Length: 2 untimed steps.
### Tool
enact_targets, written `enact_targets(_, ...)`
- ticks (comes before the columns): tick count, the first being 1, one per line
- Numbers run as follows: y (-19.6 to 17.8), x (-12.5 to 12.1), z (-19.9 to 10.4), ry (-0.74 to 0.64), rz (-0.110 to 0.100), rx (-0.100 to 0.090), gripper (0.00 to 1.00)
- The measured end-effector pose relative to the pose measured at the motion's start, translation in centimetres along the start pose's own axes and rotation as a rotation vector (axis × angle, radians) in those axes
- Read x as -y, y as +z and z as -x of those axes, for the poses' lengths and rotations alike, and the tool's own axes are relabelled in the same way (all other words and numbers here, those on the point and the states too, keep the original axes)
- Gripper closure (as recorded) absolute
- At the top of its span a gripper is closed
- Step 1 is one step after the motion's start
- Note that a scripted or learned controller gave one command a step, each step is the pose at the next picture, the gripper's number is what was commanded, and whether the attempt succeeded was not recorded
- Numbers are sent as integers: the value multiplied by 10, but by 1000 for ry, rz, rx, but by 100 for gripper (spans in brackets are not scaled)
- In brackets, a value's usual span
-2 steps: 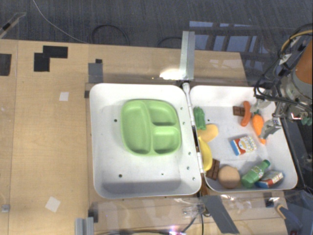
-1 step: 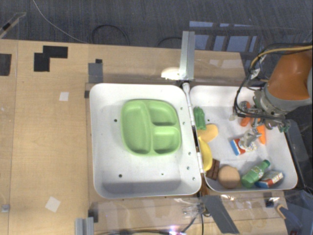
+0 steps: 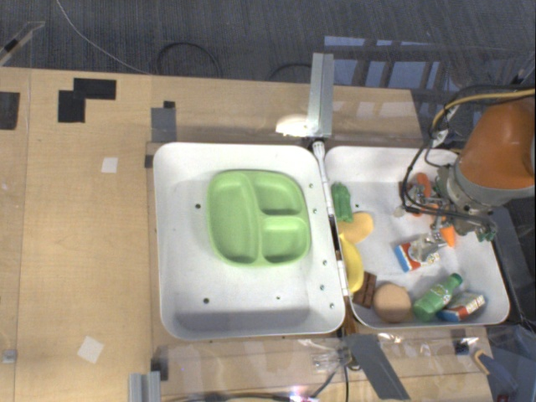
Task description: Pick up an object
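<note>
Hovering low in the right bin [image 3: 502,304], gripper [image 3: 433,246] sits on the carton [image 3: 410,255]. Carton lies just left, slanted. Finger state: cannot tell.

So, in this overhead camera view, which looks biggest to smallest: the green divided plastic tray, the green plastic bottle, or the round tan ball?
1. Green divided plastic tray, by far the largest.
2. Green plastic bottle and round tan ball: these look too alike to rank; the bottle looks longer, the ball wider.
</note>
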<state>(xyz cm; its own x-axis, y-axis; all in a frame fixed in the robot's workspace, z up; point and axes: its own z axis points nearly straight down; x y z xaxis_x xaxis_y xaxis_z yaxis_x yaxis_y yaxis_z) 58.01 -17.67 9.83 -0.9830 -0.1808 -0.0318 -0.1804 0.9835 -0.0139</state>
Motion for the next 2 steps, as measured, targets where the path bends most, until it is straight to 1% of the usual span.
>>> enact_targets(1, 0, -17, -5, -100, -2, 0, 0)
enact_targets(2, -1, -46, -20, -258, -2, 0, 0)
